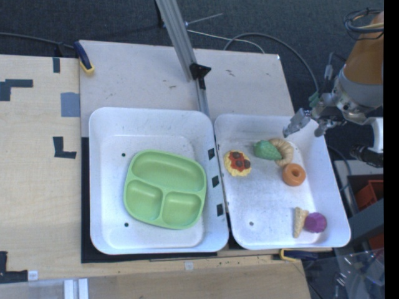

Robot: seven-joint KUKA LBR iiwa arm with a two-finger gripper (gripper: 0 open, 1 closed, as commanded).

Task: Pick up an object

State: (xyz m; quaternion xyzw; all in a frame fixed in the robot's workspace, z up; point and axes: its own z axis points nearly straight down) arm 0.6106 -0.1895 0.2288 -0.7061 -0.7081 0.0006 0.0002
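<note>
The right bin (262, 232) holds several toy foods. A yellow piece with red topping (237, 163) lies near its left wall. A green leafy piece (267, 149) touches a tan curved pastry (285, 148). Below those rests an orange donut (293, 175), and a cone with a purple scoop (310, 222) lies at the front right. My gripper (307, 129) hovers over the bin's back right corner, above and right of the pastry. It stands open with nothing between its fingers.
The left bin (100, 167) carries a green divided plate (166, 189). A metal pole (177, 30) slants down to the bins' shared back edge. A yellow-tipped clamp (83, 58) sits at the board's back left corner.
</note>
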